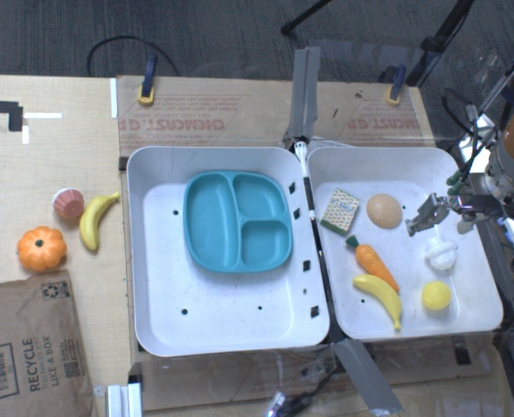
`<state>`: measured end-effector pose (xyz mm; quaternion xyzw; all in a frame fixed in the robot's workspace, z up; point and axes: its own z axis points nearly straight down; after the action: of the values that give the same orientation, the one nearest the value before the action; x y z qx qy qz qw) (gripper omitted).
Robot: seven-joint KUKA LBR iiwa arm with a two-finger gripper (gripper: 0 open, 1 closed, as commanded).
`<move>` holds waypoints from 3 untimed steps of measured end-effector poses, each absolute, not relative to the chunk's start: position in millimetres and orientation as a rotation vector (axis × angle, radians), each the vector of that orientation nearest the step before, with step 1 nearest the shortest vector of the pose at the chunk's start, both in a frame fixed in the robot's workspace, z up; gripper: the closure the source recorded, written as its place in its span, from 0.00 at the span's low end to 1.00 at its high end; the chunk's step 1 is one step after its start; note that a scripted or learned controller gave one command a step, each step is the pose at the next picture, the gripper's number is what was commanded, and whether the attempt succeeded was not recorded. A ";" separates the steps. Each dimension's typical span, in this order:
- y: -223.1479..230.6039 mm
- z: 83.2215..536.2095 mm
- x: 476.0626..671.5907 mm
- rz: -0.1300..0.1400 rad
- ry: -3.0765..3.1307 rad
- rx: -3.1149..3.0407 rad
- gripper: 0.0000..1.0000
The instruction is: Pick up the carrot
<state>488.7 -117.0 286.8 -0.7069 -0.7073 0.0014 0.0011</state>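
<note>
— Yellow first, nearest the front of the right bin point(474, 320): what lies there?
— A banana point(379, 292) and, to its right, a lemon point(437, 296), well apart from each other. The banana's upper end almost touches the carrot.

— And the carrot itself?
— The carrot point(375, 262) lies in the right bin, left of middle, slanting, with its green stub toward the far left. Nothing grips it.

— What else is beside it?
— Farther back, a speckled cracker-like square point(340, 210) near the bin's left wall, and a tan egg-shaped thing point(384, 211) just right of it. A small white object point(441, 254) sits toward the right.

— Where is the gripper?
— The gripper point(426, 214) hovers over the right bin's far right part, right of the egg-shaped thing and above the white object. Its fingers stand apart with nothing between them, away from the carrot.

— The left bin?
— The left bin point(161, 311) holds a teal divided plate point(238, 221).

— Beyond the bins?
— On the wooden bench to the left: a small pumpkin point(42, 249), a second banana point(95, 220) and a pinkish cupcake-like thing point(69, 204).
</note>
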 end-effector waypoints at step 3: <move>-123.5 100.0 516.7 0.001 -2.530 -1.860 1.00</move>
<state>516.7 -123.5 100.0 -0.5925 -0.8056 0.0004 0.0008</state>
